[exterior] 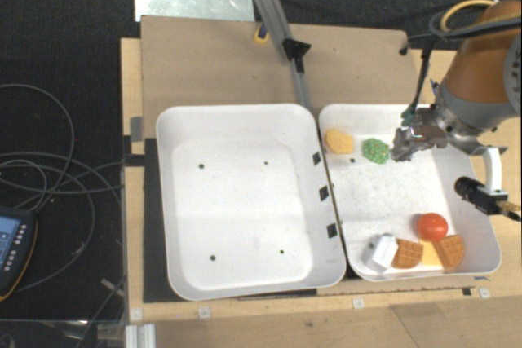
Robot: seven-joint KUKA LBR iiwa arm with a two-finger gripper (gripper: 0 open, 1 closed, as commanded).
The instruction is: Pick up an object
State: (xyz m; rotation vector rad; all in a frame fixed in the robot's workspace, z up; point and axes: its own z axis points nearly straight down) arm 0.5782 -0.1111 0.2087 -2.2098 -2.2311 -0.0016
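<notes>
End effector (pixel 405 144): I saw it low over the back of the right bin (pixel 481 212), just right of a green knobbly item (pixel 376 151); I could not tell its state. Yellow item (pixel 339 143): lay left of the green one, near the divide. Red ball (pixel 432 226), two orange waffle-patterned pieces (pixel 408 254) (pixel 450 251) and white object (pixel 379 251): clustered at the bin's front. Left bin (pixel 245 200): sat alongside on the desk (pixel 212 61).

Gripper (pixel 404 144) sits low in right bin (pixel 383 200), just beside green bumpy thing (pixel 376 151); yellow lump (pixel 339 143) near.
</notes>
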